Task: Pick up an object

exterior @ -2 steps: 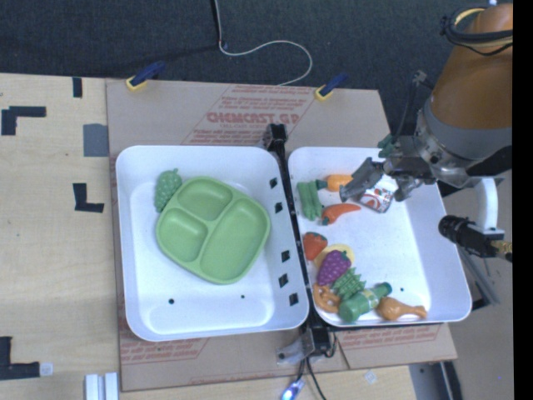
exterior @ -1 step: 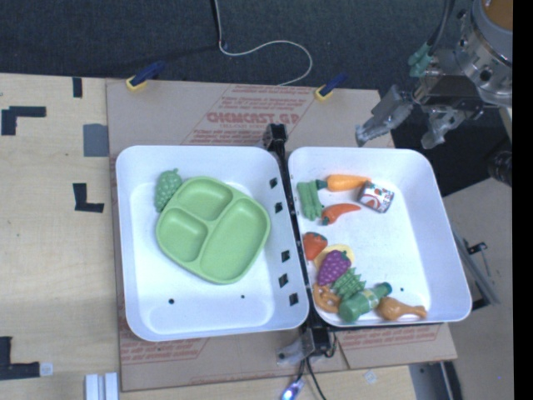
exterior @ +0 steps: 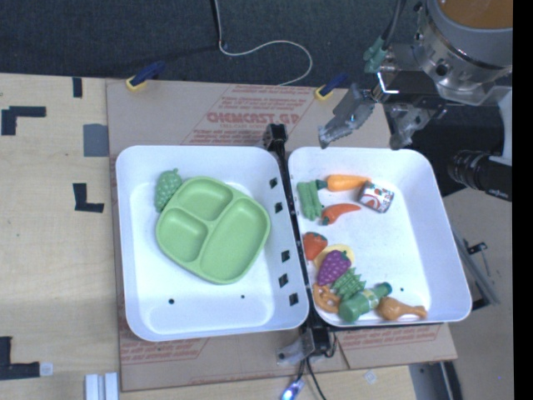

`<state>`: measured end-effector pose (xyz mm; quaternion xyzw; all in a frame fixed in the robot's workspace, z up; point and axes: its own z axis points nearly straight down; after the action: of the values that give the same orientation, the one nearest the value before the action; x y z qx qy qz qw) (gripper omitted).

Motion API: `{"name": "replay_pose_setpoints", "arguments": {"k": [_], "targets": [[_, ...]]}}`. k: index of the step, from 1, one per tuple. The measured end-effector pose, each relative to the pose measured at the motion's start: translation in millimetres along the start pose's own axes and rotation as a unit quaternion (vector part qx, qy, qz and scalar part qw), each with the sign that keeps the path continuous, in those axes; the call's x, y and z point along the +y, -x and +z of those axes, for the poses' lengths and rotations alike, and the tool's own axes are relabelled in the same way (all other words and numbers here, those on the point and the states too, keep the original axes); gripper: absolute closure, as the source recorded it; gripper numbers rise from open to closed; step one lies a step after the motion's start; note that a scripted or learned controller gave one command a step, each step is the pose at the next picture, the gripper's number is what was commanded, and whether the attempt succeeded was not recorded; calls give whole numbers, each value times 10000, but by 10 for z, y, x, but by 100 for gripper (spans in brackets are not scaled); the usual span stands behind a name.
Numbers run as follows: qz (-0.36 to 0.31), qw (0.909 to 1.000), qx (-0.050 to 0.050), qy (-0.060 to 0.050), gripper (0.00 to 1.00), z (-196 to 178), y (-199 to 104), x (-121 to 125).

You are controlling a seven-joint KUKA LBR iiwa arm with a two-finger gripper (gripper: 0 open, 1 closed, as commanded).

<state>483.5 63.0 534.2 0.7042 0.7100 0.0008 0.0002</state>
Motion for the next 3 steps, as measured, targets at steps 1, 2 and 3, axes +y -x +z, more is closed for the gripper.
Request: {"name": "replay_pose_setpoints", "arguments": {"k": [1, 2, 3], "targets": [[2, 10000, -3, -11, 0, 0, -580, 44], [8, 10000, -2, -13, 0, 0, -947, 5], [17, 10000, -4, -14, 0, 1, -1213, 9]]}}
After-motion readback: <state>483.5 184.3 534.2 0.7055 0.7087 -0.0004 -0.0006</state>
